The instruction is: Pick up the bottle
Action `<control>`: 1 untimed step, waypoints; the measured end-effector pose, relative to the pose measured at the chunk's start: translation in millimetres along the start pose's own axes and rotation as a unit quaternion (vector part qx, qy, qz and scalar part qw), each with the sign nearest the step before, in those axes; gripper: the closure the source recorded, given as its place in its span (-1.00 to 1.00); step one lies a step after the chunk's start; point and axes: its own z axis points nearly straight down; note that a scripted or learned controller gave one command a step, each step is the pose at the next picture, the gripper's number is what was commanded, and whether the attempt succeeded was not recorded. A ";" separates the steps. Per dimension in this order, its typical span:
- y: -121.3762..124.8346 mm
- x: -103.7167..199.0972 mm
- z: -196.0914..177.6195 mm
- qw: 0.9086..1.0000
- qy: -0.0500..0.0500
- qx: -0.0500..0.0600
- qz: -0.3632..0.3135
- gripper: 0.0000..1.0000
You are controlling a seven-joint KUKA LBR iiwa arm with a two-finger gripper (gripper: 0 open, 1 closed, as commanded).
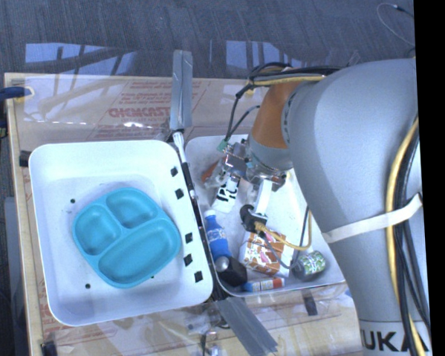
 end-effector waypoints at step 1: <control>-2.0 0.8 -7.1 1.000 -0.001 0.005 -0.004 1.00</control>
